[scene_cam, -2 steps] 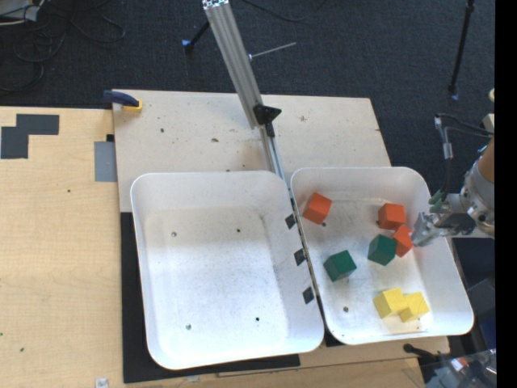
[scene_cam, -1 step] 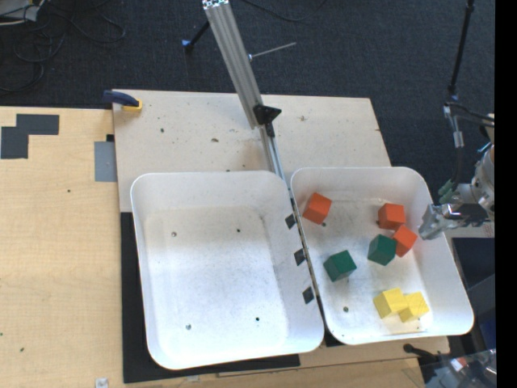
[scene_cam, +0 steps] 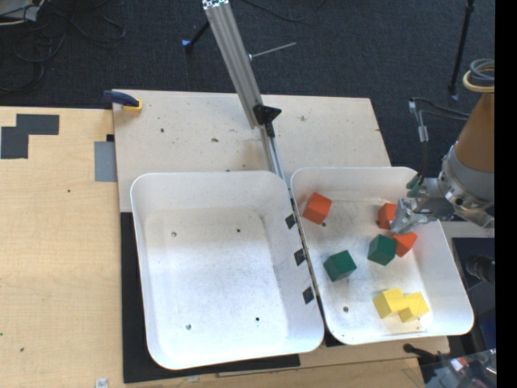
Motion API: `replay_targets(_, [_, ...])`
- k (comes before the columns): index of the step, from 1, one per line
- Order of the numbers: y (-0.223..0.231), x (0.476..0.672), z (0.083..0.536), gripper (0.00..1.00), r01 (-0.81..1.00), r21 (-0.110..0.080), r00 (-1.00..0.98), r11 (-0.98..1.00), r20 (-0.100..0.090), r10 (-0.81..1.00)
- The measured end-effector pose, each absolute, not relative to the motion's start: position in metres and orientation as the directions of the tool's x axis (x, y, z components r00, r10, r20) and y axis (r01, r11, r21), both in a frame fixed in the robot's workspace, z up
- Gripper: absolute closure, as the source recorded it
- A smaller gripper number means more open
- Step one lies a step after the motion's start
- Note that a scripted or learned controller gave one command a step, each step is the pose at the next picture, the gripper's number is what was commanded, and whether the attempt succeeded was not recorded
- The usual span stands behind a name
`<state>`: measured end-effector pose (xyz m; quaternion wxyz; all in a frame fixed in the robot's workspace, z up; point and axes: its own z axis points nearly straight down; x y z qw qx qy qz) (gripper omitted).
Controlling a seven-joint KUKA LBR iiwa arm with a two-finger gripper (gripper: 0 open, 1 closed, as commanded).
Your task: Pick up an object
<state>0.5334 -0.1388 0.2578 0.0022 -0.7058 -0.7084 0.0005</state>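
Orange blocks (scene_cam: 388,214) are seen touching the gripper (scene_cam: 401,221); its grip cannot be told. Green blocks (scene_cam: 381,250) are noted just below, possibly touching.

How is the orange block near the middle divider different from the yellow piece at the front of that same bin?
The orange block is a single cube, while the yellow piece looks like several cubes joined into a wider, irregular shape. The orange block sits toward the back near the divider; the yellow piece lies near the front rim. The orange block is closer to the claw than the yellow piece. Both rest in the right bin, untouched.
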Motion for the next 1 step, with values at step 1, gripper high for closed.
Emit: replay_targets(1, [-0.0938, 0.5609, 0.2614, 1.0, 1.0, -0.001, -0.004, 0.004, 0.001, 1.0])
